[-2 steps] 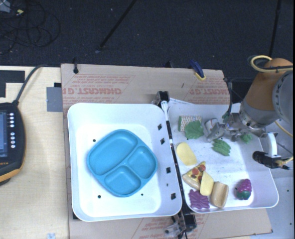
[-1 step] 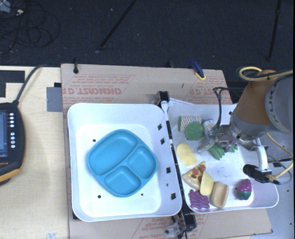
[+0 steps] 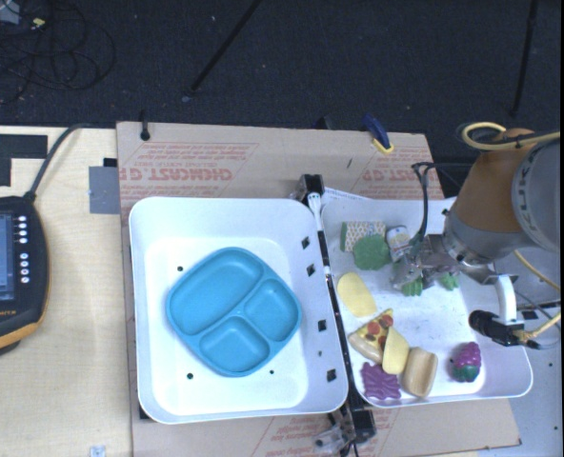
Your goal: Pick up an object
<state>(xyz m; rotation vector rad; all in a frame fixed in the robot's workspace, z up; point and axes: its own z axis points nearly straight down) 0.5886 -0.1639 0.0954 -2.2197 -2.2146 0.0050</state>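
My gripper (image 3: 413, 272) is down inside the right bin (image 3: 496, 387), near its back middle. It hangs just right of a green round toy (image 3: 368, 252) and a small silver can (image 3: 398, 240). A small green piece (image 3: 412, 288) shows right under the gripper; whether it is held I cannot tell. Behind the green toy lies a patterned box (image 3: 360, 230). Toward the front lie a yellow lemon (image 3: 355, 294), a pizza slice (image 3: 372, 332), a yellow piece (image 3: 395, 350), a bread roll (image 3: 419, 370), purple grapes (image 3: 466, 360) and a purple ruffled toy (image 3: 380, 384).
The left bin (image 3: 153, 246) holds a blue divided plate (image 3: 232, 309). A handheld control pendant (image 3: 1, 265) lies on the bench at far left. The arm's body (image 3: 496, 203) and a black cable end (image 3: 494, 327) hang over the right bin's right side.
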